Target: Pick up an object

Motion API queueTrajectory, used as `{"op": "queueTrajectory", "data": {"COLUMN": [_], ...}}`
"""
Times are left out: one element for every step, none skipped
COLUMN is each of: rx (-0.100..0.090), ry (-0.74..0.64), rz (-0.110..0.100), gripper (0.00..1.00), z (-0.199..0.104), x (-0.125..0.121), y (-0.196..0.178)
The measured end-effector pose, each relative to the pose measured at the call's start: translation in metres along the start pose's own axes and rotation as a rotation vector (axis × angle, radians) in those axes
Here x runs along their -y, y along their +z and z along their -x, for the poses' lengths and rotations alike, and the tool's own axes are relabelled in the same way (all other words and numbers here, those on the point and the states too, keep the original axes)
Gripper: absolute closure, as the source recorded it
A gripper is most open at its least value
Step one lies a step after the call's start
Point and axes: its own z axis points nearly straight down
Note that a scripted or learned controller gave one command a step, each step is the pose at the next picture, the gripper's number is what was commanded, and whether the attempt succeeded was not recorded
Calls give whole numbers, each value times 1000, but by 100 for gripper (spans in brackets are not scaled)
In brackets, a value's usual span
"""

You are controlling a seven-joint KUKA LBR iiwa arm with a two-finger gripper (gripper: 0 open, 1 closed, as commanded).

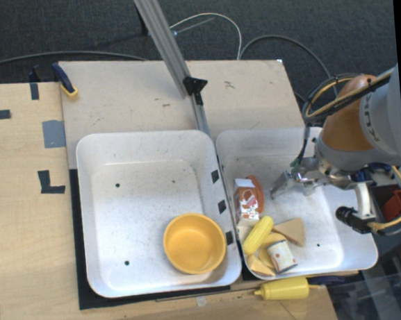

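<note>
My gripper [286, 182] hangs over the right bin [334, 249], reaching in from the right over bare floor. It is just right of a red and orange packet [248, 197] and apart from it. Nothing shows in its grasp. Below the packet lie a yellow banana-shaped item [257, 234], a tan wedge [292, 231], a small white and brown can [283, 255] and a yellow wedge [260, 263], all crowded in the bin's front left corner. A yellow bowl [194, 243] sits upright in the left bin [118, 170], near its front right corner.
A yellow bottle [285, 289] lies on the bench just outside the right bin's front rim. A grey pole [168, 44] slants down to the gap between the bins. Cables [324, 96] loop beside the arm at the right.
</note>
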Motion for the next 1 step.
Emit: {"op": "queueTrajectory", "data": {"rx": [-1], "ry": [-1], "rz": [0], "gripper": [100], "z": [-1], "x": [0], "y": [-10]}}
